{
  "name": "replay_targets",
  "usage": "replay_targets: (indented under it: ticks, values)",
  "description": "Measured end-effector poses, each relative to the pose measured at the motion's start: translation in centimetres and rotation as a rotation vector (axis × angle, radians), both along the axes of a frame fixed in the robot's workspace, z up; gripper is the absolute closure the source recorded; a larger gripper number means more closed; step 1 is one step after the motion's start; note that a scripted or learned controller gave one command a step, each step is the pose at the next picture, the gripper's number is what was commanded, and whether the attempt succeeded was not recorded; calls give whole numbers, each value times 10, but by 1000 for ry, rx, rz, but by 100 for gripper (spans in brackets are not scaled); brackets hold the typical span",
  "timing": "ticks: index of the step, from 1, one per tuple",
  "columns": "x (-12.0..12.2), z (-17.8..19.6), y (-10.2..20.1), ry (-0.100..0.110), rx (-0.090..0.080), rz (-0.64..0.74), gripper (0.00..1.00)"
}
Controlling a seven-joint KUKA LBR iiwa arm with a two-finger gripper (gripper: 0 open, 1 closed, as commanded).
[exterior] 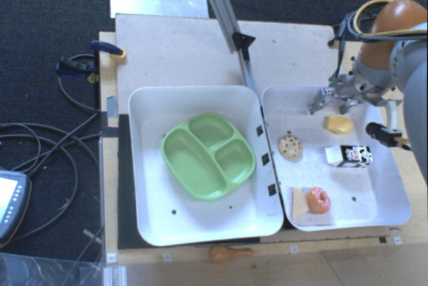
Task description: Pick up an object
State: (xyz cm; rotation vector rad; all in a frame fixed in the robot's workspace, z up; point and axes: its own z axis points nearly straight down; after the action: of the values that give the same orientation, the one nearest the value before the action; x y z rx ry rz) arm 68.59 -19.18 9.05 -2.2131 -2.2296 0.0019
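The right bin (391,208) holds several small items: a yellow piece (339,124), a speckled cookie (290,146), a black-and-white carton (349,156) lying on its side, a pink-orange donut (319,200) and a tan wedge (298,204) touching the donut. My gripper (328,107) hangs over the far part of this bin, just behind and to the left of the yellow piece. Its fingers are spread open with nothing between them.
The left bin (150,211) carries a green divided plate (209,155). A grey pole (224,7) slants down to the wall between the bins. A tan object (231,253) lies on the bench in front of the bins. Cables (47,144) trail at the left.
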Motion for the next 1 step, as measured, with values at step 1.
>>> replay_targets:
  ticks: [1]
  values:
    - [2, 14, -1, -6, -3, 4, 100]
